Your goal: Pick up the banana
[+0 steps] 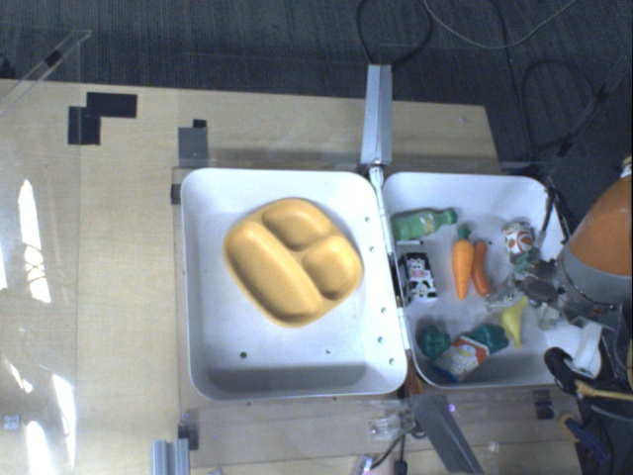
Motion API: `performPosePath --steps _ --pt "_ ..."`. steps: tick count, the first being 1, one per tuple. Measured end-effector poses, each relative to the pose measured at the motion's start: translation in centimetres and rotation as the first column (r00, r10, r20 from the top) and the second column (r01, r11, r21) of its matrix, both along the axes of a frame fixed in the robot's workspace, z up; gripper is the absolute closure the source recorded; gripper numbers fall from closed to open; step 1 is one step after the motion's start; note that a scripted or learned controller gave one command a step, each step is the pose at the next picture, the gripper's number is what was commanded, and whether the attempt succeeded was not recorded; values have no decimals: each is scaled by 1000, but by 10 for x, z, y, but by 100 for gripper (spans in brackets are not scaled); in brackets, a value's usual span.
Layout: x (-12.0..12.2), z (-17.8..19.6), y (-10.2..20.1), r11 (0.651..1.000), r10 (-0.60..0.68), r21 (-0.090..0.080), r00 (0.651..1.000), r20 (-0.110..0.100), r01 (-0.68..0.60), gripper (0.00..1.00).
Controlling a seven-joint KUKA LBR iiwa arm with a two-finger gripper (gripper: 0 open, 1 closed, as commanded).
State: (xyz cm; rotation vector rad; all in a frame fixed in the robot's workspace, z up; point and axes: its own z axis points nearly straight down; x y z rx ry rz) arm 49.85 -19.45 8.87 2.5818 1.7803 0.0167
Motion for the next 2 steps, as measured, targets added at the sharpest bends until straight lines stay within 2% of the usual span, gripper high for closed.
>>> performPosePath --steps 1,2 --pt "2 11 0 1000 3 -2 1000 5 -3 100" --pt "50 106 31 993 -120 -2 993 -8 120 100"
